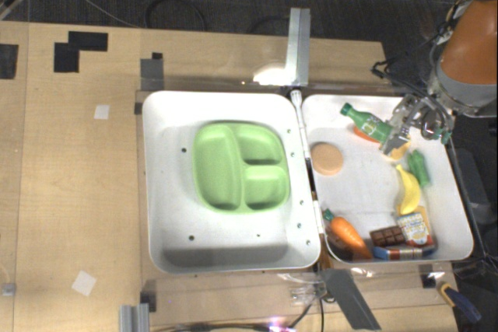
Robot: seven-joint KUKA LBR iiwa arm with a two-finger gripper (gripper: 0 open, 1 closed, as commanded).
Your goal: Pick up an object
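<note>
Two shallow white bins sit side by side on a pale wood bench. The left bin holds a green divided plate at its centre, three compartments, lying flat. The right bin carries the loose objects. A green bottle lies on its side toward 12 o'clock in that bin, cap end pointing to 10 o'clock, with something orange-red just under its body. A tan round disc lies at 9 o'clock, apart from everything else. A banana lies toward 3 o'clock, long axis running roughly 12 to 6, with a small green item just beside its upper end. At 6 o'clock, along the near wall, a carrot lies with its leafy end toward 10 o'clock; next to it a brown chocolate bar and a small printed packet, with a blue-and-red item below them that is too small to name. The arm enters from 3 o'clock, orange band at the upper right corner. The gripper is over the 1 o'clock part of the right bin, just beside the bottle's base end. Cannot tell whether it is open, closed or gripping anything; the metal parts blur together there.
</note>
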